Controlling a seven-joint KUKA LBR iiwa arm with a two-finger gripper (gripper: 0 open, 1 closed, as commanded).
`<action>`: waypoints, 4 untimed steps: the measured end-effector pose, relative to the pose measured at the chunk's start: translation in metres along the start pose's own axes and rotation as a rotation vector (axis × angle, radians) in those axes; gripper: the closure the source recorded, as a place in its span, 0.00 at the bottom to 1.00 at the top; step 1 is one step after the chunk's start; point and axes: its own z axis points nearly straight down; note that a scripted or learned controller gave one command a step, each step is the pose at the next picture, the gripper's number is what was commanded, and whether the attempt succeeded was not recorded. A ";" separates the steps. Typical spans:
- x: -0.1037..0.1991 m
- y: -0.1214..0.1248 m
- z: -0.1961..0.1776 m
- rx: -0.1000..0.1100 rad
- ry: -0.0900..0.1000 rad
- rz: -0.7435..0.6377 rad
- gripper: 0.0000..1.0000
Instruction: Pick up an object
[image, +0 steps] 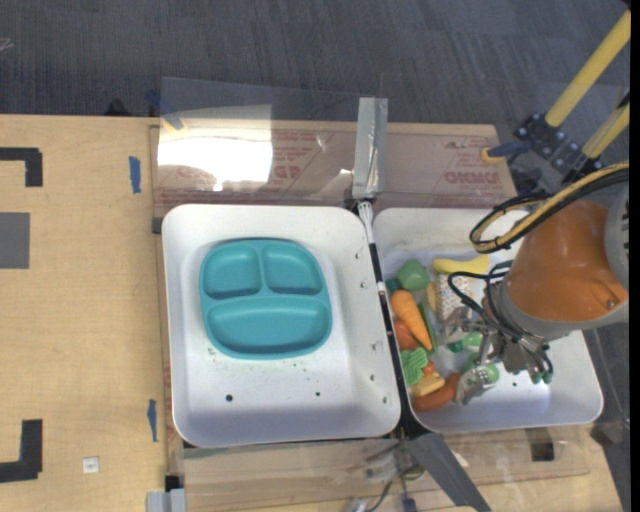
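Observation:
The right bin (575, 395) holds a heap of toy food along its left side. I make out an orange carrot (409, 318), a green vegetable (412, 273), a yellow piece (462, 266) and a red piece (437, 395) near the front. My gripper (482, 362) hangs low in this bin, just right of the heap and over its lower part. The arm's orange band (565, 265) hides the bin's back right part. A small green and white item (481, 376) lies right at the gripper's tip; whether it is gripped is unclear.
The left bin (190, 400) carries a teal divided plate (265, 298) in its middle. A raised divider (380, 300) separates the two bins. Black and yellow cables (510, 215) loop above the right bin. Wooden bench surface (70, 300) stretches to the left.

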 end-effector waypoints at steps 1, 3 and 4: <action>-0.081 0.011 -0.100 -0.003 -0.002 -0.081 0.00; -0.036 -0.002 -0.004 0.001 -0.014 -0.175 0.00; -0.098 0.005 -0.004 0.001 -0.011 -0.184 0.00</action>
